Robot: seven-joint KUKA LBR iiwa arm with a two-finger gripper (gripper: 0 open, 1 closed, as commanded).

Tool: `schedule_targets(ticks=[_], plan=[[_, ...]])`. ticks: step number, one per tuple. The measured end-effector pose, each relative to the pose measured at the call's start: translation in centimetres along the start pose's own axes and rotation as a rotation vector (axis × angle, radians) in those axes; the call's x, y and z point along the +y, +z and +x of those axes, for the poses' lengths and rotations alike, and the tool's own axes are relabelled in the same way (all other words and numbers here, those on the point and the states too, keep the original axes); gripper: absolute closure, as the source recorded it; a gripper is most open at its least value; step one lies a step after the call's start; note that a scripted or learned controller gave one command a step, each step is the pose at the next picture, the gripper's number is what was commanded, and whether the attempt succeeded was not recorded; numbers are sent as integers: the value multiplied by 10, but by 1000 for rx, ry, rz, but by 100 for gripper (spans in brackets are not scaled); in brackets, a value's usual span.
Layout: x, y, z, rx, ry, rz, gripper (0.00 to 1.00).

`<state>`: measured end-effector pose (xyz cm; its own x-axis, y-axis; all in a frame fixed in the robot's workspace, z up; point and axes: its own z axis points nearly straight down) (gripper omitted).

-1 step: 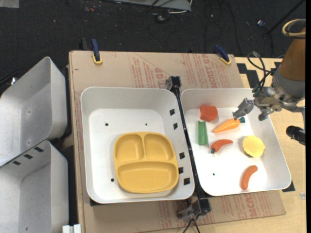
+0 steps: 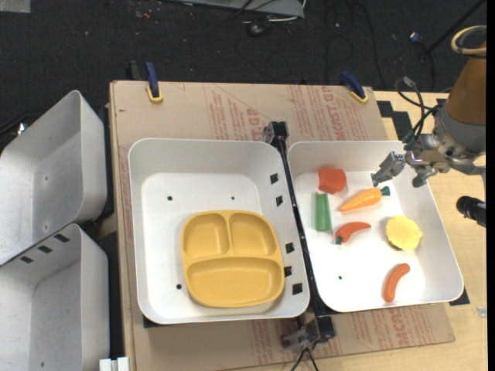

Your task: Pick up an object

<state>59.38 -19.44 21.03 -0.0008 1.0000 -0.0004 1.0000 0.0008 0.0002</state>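
Note:
The right bin (image 2: 445,265) holds several toy foods: a red tomato (image 2: 332,179), an orange carrot (image 2: 362,200), a green cucumber (image 2: 322,211), a red chili (image 2: 353,230), a yellow lemon half (image 2: 404,233) and a red sausage (image 2: 395,282). My gripper (image 2: 402,172) hangs over the bin's far right corner, just right of and above the carrot's green tip. Its fingers stand apart, open, and nothing is between them.
In the left bin (image 2: 155,207) lies a yellow divided plate (image 2: 232,257). A black divider (image 2: 292,215) runs between the two bins. Two more white bins (image 2: 46,207) stand off the bench at the left. The arm's body (image 2: 468,107) rises at the right edge.

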Motion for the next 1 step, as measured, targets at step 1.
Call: schedule_targets(ticks=[1], plan=[[5,46,-4,1,1,4,0]])
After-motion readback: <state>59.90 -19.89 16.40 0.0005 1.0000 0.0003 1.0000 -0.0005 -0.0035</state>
